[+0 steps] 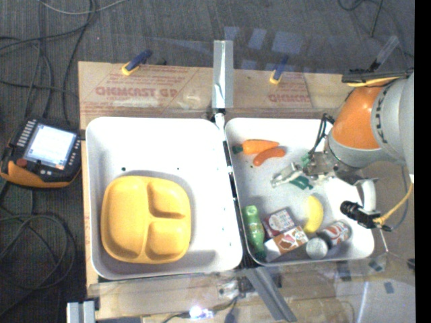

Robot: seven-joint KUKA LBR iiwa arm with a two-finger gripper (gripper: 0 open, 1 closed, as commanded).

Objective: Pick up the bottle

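Note:
The bottle (254, 226) is small and green. It lies in the right bin (236, 180), along the left wall near the front corner. My gripper (285, 174) hangs over the middle of that bin, pointing left, up and to the right of the bottle and apart from it. Its fingers are open with nothing between them. The grey arm with its orange band (357, 123) reaches in from the right.
Two orange carrots (264, 151) lie at the back of the right bin. A yellow fruit (314, 214), snack packets (286, 231) and a can (333, 234) crowd its front, right of the bottle. A yellow divided tray (147, 217) sits in the left bin (101, 147).

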